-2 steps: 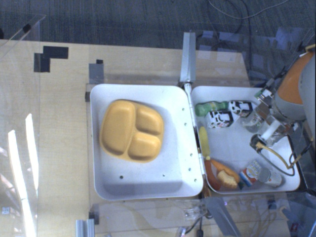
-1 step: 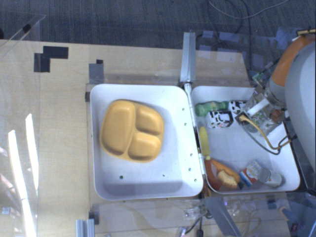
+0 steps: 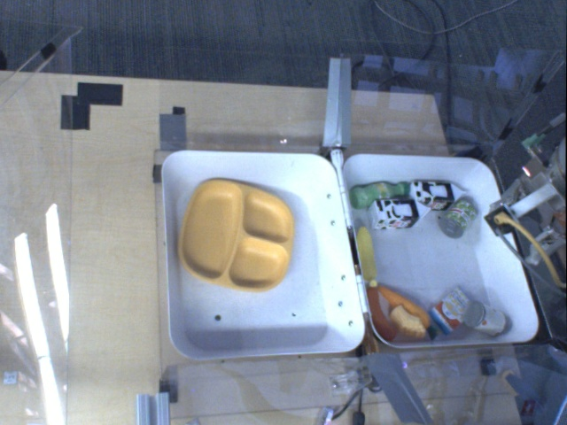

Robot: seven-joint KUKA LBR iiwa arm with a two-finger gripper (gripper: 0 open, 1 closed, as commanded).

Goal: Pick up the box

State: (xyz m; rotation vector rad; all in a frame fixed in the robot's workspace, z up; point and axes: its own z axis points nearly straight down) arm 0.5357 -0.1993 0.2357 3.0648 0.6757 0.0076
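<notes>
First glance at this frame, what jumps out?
The big yellow three-compartment tray dominates the left bin. In the right bin, small items cluster along the edges: a black-and-white cow-patterned box near the top beside a green bottle and a can, with more clutter along the bottom wall.

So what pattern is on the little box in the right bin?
Black and white cow-like patches on the box, seen in the camera view.
</notes>
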